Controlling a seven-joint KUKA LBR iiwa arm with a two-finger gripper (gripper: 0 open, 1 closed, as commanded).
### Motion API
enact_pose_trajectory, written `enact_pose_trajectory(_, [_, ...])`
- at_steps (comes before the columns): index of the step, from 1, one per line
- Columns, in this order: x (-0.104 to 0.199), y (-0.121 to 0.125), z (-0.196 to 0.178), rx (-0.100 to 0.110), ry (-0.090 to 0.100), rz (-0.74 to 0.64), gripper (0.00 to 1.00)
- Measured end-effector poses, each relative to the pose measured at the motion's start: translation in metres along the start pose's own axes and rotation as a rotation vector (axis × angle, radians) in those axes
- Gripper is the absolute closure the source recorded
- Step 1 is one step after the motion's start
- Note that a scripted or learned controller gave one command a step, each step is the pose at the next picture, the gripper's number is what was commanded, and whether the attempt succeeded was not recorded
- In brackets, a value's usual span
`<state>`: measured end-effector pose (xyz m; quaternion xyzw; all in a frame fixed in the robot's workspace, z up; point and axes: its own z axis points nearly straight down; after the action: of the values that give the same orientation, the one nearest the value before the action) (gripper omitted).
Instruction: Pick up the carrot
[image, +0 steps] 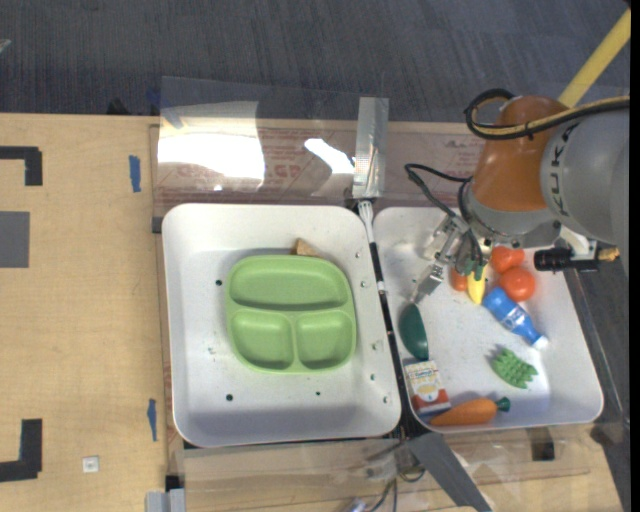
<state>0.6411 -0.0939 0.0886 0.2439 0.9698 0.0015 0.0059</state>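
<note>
The carrot (466, 411), orange with a small green top, lies flat along the front wall of the right bin (570, 345), its top pointing right. My gripper (434, 264) hangs over the back left part of that bin, well behind the carrot and a little to its left. Its two silvery fingers (428, 284) point down and to the left. They stand apart, with only the white bin floor between them. The orange band of the arm (510, 160) rises behind it.
In the right bin lie a dark green vegetable (413, 332), a small carton (425, 381) touching the carrot's left end, a blue bottle (515, 318), a green bristly toy (514, 367) and red and yellow toys (516, 282) by the wrist. The left bin (190, 300) holds a green divided plate (292, 310).
</note>
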Motion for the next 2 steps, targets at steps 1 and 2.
enact_pose_trajectory(1, [-0.003, 0.002, -0.015, -0.003, -0.013, -0.002, 1.00])
enact_pose_trajectory(2, [0.044, -0.020, -0.003, -0.001, -0.002, 0.278, 1.00])
